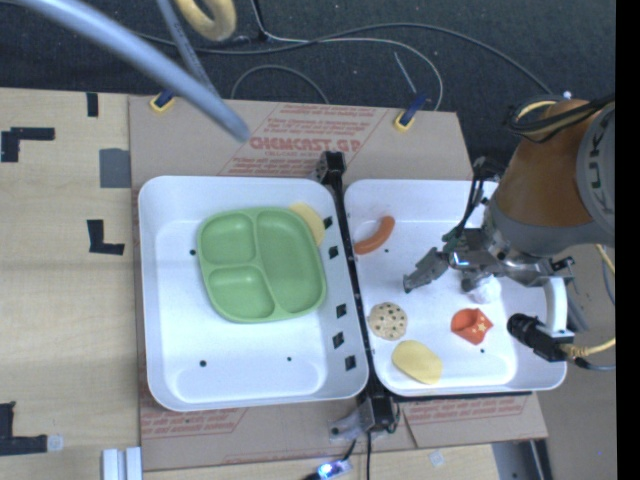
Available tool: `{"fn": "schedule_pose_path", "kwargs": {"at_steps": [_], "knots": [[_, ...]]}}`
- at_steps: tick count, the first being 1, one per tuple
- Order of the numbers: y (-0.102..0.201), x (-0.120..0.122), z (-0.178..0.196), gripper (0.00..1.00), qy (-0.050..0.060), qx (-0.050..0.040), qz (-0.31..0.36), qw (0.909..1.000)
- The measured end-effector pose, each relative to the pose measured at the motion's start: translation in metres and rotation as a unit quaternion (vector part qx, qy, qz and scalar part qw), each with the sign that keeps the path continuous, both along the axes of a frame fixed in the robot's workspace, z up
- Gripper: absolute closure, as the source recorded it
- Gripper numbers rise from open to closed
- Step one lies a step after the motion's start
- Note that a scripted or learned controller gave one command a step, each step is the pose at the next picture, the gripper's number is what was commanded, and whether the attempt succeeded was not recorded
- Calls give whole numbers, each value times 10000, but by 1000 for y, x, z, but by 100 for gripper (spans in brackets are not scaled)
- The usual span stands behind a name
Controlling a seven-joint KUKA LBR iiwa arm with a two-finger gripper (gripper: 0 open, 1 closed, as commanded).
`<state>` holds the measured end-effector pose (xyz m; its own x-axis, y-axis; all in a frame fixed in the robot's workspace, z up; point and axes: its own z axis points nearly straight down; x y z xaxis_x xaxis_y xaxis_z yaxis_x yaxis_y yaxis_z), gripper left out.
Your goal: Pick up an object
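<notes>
claw spread open, holding nothing, over right bin | cookie, hot dog, yellow lemon-ish thing nearby | green tray in left bin

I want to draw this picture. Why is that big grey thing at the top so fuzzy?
In the camera view, the grey bar crossing the top left is blurred, probably too near the lens to focus; the green tray, cookie and gripper look sharp under even light.
</notes>
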<state>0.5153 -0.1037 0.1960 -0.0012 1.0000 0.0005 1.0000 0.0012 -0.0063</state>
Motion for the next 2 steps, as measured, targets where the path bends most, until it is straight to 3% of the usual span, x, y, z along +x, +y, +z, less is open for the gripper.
{"fn": "schedule_pose_path", "kwargs": {"at_steps": [2], "knots": [[-7, 2, -111, 0, -42, -9, -17, 10000]]}}
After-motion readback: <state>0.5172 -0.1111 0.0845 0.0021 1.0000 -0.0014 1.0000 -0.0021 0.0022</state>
